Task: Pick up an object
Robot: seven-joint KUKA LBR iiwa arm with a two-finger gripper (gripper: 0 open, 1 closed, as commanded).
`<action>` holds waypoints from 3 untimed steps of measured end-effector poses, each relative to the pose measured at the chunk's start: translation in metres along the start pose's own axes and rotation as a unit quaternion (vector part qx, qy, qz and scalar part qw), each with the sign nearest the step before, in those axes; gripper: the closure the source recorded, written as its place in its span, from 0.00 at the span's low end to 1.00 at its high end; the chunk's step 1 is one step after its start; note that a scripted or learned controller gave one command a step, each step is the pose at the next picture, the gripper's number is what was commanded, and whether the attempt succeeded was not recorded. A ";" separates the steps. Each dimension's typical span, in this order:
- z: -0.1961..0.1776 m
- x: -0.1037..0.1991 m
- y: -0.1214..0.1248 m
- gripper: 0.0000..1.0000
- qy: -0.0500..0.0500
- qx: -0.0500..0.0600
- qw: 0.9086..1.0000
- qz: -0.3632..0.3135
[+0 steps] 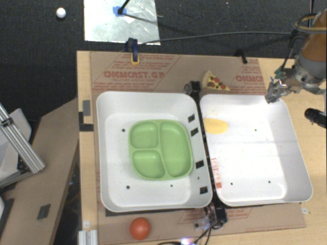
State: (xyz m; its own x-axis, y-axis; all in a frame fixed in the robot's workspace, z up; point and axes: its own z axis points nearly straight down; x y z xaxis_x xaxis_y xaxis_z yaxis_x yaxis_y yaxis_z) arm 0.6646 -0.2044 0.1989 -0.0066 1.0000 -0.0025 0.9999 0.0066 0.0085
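Presently, left bin (110,152) holds a green divided plate (160,149); right bin (291,152) holds a yellow piece (216,126). Gripper (274,92) at upper right.

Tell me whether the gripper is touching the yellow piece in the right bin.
Apart. The camera view shows the gripper at the right bin's far right corner, with bare white floor between it and the yellow piece.
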 end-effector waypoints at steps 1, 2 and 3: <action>0.004 0.056 -0.018 1.00 0.002 0.004 1.000 -0.001; -0.010 0.104 -0.031 1.00 0.002 0.004 1.000 -0.001; -0.003 0.153 -0.046 1.00 0.002 0.005 1.000 -0.001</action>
State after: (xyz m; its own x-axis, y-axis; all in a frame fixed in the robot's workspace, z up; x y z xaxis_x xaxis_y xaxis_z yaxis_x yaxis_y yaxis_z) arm 0.6177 -0.0518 0.2015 -0.0087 1.0000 0.0019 1.0000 0.0087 -0.0010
